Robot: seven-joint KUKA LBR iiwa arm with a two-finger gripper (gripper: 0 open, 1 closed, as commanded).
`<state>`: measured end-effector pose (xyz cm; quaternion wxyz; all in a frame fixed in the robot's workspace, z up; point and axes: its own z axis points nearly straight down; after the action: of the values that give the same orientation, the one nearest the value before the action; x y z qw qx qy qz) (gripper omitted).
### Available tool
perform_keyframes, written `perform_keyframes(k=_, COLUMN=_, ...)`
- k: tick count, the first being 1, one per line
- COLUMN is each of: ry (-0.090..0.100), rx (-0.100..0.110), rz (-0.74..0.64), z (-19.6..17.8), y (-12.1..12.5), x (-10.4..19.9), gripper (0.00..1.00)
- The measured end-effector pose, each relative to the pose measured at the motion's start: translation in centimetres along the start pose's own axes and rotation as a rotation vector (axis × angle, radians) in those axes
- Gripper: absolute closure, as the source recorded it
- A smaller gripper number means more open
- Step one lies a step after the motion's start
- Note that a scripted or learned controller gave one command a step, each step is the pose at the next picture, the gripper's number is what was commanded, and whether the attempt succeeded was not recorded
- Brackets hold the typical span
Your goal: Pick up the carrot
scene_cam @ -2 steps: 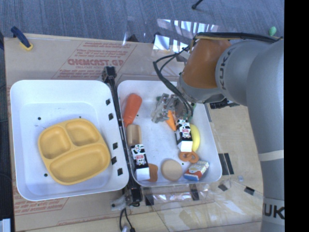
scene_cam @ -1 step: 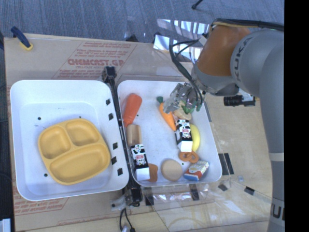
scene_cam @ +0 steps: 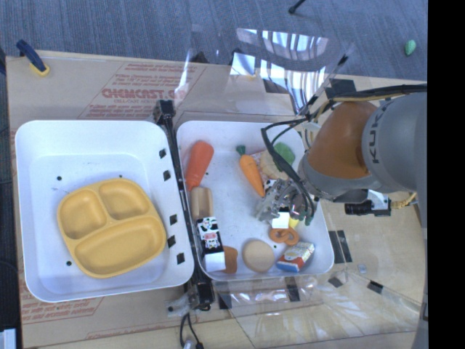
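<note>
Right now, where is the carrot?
In the camera view, the carrot lies in the right bin, near its far middle, slanting down toward the hand. A bigger orange-red piece lies to its left.

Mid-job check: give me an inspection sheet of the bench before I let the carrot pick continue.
Surface: two white bins side by side; right bin holds the toys.
Job's things: carrot lies in the right bin, free of the gripper.
Clutter: yellow divided plate in the left bin; sausage, milk carton, egg, pretzel.
Grippers: gripper low in the right bin, beside the carrot's lower end.
Cables: black cables loop above the wrist.
Surroundings: grey carpet beyond the bench.
</note>
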<state>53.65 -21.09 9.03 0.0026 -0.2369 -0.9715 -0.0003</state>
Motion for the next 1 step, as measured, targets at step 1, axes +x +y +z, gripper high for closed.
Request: perform_keyframes(k=1, ry=-0.007, rx=-0.004, rz=-0.005, z=-0.27, y=0.40, x=-0.21, gripper=0.00)
